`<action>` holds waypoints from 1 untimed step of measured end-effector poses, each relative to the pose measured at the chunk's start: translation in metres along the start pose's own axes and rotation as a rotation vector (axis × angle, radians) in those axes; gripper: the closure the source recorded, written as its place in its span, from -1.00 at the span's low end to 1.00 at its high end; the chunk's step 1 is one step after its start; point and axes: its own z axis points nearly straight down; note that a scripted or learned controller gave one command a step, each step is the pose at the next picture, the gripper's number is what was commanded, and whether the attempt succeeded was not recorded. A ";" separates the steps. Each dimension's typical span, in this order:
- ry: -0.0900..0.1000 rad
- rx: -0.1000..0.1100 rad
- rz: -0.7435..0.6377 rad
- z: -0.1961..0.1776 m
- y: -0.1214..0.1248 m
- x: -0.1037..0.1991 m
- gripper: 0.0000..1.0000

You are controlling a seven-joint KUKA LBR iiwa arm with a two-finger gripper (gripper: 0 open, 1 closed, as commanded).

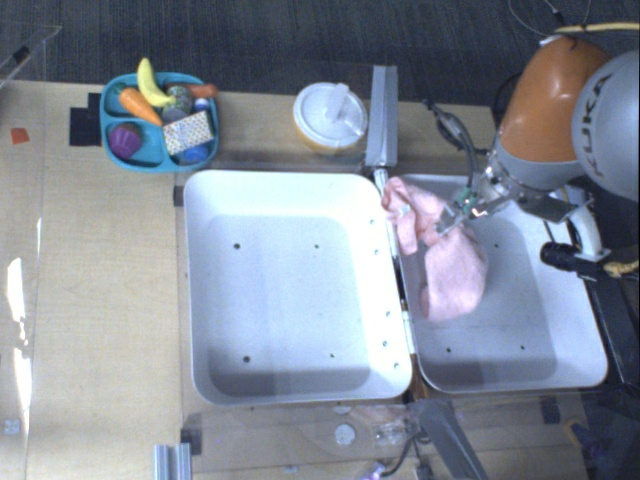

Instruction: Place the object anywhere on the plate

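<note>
Pincer (452, 218) touches one pink cloth (445, 258); two bins (290, 193).

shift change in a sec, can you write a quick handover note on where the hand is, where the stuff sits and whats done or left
Hand: low in the right bin, at the upper edge of the pink cloth. Whether it has a grip on the cloth cannot be told from this view.
Pink cloth: crumpled in the right bin, against its left wall, part draped up at the top corner.
Plate: blue divided one, on the bench beyond the left bin, already carrying toy food.
Done: nothing placed yet.
Left: secure the cloth, carry it over the left bin, set it on the plate.
</note>
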 end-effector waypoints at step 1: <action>0.000 -0.002 -0.007 -0.040 0.004 0.000 1.00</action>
